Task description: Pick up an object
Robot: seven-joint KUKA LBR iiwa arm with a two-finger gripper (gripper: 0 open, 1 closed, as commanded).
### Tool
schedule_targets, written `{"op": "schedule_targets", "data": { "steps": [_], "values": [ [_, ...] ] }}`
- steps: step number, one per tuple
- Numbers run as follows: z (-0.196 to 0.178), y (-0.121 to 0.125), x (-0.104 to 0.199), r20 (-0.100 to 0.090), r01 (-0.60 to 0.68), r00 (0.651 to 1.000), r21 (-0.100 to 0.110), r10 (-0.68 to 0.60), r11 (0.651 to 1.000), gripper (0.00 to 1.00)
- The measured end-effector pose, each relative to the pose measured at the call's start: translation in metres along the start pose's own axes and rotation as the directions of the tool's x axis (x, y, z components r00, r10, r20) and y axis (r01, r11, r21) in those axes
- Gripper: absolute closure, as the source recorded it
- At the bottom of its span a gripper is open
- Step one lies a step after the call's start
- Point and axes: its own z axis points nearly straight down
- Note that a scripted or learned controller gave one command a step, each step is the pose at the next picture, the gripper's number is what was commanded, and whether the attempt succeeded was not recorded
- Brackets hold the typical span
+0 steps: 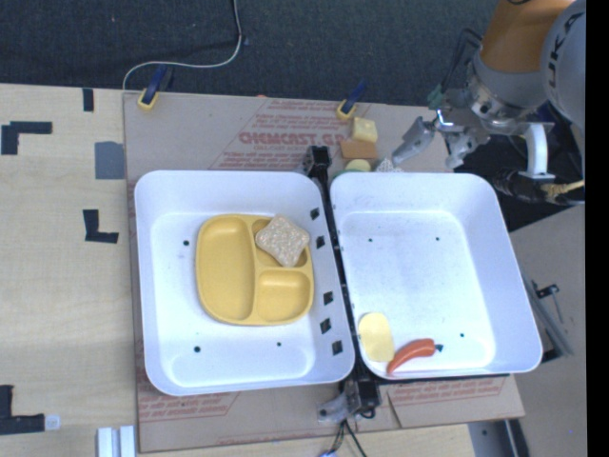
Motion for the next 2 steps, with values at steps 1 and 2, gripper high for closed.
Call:
{"op": "schedule_targets", "data": {
  "steps": [1, 2],
  "values": [
    [0.092, 0.008, 0.016, 0.0, 0.0, 1.0, 0.007, 0.0, 1.0, 0.0],
    [0.196, 0.009, 0.003, 0.003, -0.001, 1.0, -0.001, 0.001, 1.0, 0.0]
  ]
}}
